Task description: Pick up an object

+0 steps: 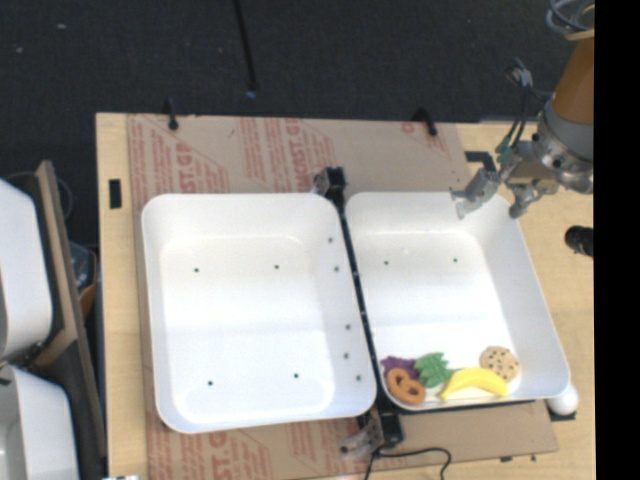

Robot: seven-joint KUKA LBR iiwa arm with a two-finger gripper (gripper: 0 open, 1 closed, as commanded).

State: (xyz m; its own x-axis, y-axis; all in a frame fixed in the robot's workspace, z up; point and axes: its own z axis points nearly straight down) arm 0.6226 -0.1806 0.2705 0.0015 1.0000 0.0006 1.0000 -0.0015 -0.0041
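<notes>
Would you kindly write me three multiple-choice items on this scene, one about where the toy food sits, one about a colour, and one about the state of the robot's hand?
1. Where does the toy food lie?
A. near edge of the right bin
B. middle of the left bin
C. on the bench outside the bins

2. What colour is the banana?
A. red
B. yellow
C. blue

3. What is the hand doing?
A. gripping the banana
B. pressing on the cookie
C. hanging over the right bin's far corner, holding nothing

Answers:
1 A: the banana, cookie, pretzel, grapes and green leaf cluster at the near edge of the right bin.
2 B: the banana is plainly yellow.
3 C: the hand sits at the far right corner, away from the toys, with nothing between its fingers.
</notes>
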